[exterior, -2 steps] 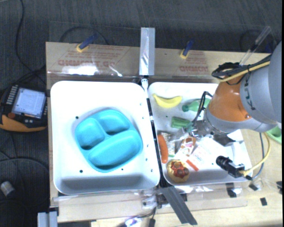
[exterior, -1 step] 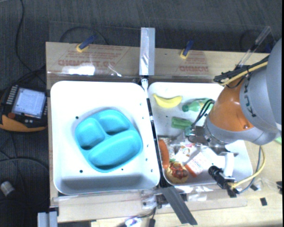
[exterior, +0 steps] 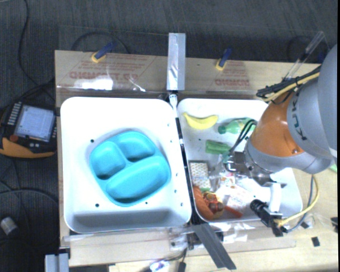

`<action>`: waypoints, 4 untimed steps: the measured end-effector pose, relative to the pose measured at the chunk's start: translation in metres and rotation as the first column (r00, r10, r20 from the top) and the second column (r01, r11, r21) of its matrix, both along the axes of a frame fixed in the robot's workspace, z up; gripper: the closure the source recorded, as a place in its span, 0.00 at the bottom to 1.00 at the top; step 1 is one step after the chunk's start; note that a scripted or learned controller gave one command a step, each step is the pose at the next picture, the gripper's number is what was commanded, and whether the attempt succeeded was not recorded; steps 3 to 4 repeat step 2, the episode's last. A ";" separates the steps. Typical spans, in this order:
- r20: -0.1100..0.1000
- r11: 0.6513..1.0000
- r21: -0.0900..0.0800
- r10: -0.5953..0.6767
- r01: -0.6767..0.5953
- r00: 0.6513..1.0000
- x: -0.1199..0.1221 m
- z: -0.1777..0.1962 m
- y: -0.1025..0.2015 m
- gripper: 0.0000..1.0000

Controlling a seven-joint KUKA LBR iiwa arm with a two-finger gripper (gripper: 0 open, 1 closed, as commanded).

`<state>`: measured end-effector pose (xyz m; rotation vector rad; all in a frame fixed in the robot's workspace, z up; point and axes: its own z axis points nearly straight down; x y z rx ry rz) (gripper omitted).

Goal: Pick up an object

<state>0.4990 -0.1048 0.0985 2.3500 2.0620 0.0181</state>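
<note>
Arm [exterior: 283, 135] is reaching into right bin [exterior: 294, 194] over clutter near a banana [exterior: 200, 120]; jaws' state cannot be told; blue tray [exterior: 130, 166] is lying in left bin [exterior: 79, 208]

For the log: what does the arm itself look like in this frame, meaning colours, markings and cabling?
The arm is bulky and rounded with a grey shell, and an orange band circles it above the wrist. Dark lettering runs across the grey just past the band. Black and yellow cables run along its upper side, and a yellow cable loops below. The wrist hardware is metallic.
</note>
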 end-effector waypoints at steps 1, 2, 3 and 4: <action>-0.025 0.999 0.000 -0.035 0.035 0.999 0.047 0.116 0.083 1.00; -0.025 0.982 0.001 0.188 -0.188 0.982 0.025 0.142 0.103 1.00; -0.025 0.982 0.001 0.188 -0.188 0.982 0.025 0.142 0.103 1.00; -0.025 0.982 0.001 0.188 -0.188 0.982 0.025 0.142 0.103 1.00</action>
